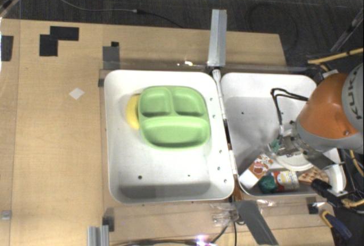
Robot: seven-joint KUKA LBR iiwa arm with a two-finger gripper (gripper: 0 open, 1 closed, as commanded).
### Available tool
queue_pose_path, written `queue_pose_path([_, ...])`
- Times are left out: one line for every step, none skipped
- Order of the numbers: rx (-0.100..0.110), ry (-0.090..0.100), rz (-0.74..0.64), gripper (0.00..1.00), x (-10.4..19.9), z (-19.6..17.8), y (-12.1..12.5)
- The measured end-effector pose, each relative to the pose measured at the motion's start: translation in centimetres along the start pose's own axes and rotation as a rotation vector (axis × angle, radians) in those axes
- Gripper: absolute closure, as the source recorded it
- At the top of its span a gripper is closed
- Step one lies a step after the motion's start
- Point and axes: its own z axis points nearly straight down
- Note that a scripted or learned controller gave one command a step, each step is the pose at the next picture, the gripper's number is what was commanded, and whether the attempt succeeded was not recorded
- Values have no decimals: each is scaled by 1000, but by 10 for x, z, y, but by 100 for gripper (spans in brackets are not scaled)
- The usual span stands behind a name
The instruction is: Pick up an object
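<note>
From the camera view, the arm's end effector (286,147) hangs low in the right bin (250,100), just above a small heap of packets and a jar (274,176) in its near corner; its grip I cannot tell. Likely the reach-down step; next comes closing and lifting. Left of that bin lies a smooth green divided tray (173,116).

Bright, even overhead light, soft shadow along the left bin's (165,191) near wall, slightly soft focus throughout.
</note>
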Motion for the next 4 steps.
queue_pose_path([-6, -2, 0, 100, 0, -11, 3])
queue_pose_path([2, -4, -35, 100, 11, 0, 1])
queue_pose_path([-4, -6, -35, 100, 10, -11, 4])
queue_pose_path([2, 3, -278, 100, 1, 0, 0])
